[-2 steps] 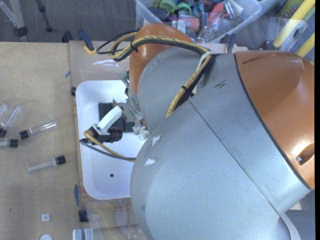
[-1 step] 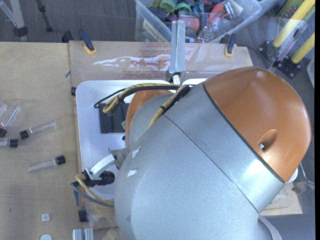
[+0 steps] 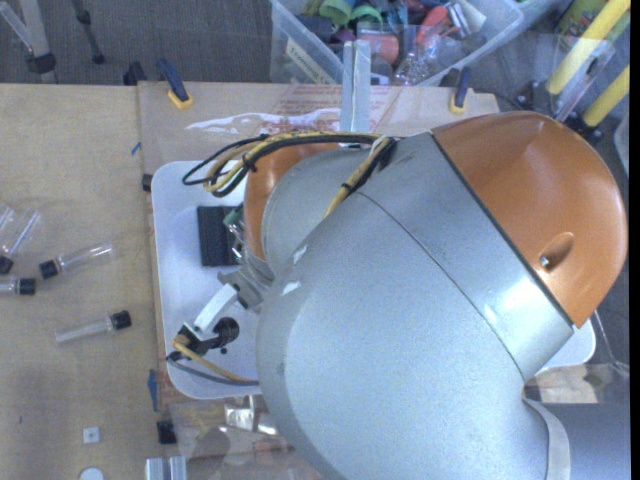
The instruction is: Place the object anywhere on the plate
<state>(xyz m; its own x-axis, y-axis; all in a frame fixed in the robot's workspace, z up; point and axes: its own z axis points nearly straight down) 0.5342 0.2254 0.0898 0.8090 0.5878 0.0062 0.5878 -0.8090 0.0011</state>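
Observation:
The grey arm with its orange band (image 3: 520,198) leans over the white bin (image 3: 170,268) and covers most of it. Its wrist end points down at the bin's left part, where the gripper (image 3: 240,253) is mostly hidden under the arm body. A flat black rectangular thing (image 3: 215,235) lies on the bin floor right beside the gripper, touching or nearly touching it. Whether it is between the fingers cannot be made out.
A clear tub (image 3: 400,13) of several colourful toys stands behind the bins. Small clear vials with black caps (image 3: 85,260) lie on the wooden bench to the left. Blue clamps (image 3: 178,93) sit at the board's back edge.

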